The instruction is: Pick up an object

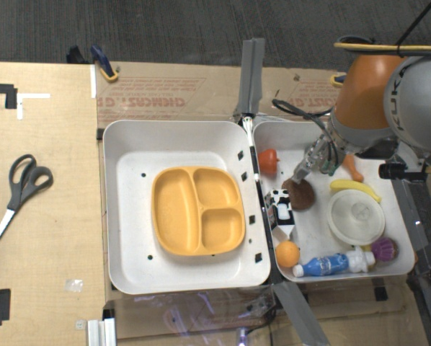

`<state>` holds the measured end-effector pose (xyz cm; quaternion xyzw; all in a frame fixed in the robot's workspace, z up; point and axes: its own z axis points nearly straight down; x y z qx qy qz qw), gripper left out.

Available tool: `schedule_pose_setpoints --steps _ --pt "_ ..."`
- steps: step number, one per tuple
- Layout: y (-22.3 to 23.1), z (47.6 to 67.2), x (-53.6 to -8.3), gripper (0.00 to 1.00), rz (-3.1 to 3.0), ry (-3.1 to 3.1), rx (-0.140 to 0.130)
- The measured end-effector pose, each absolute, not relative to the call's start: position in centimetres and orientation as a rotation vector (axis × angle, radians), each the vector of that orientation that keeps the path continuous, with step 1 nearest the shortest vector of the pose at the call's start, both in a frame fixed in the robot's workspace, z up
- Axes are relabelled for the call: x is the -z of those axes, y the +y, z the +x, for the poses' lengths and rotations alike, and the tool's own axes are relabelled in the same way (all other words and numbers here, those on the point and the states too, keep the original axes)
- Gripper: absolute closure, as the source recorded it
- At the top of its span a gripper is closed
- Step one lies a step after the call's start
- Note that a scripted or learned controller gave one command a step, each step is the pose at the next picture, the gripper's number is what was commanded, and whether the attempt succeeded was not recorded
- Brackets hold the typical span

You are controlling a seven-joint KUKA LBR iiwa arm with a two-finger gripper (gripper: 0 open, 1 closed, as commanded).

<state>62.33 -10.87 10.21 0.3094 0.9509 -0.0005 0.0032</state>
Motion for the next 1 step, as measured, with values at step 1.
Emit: schedule_pose_setpoints --steps 1 --pt "-6.04 60.79 -24.60 1.00 1.019 2.971 0.002"
